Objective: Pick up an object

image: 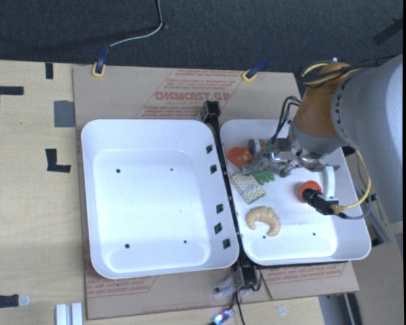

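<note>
Reaching into the right bin (352,249), your gripper (265,162) hangs just above the green toy (263,177), with the tomato (239,157) to its left; I cannot tell its finger state. The croissant (264,220) lies nearer the front.

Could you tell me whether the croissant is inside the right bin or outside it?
Inside. The croissant lies on the floor of the right bin, near its front, apart from the end effector.
</note>
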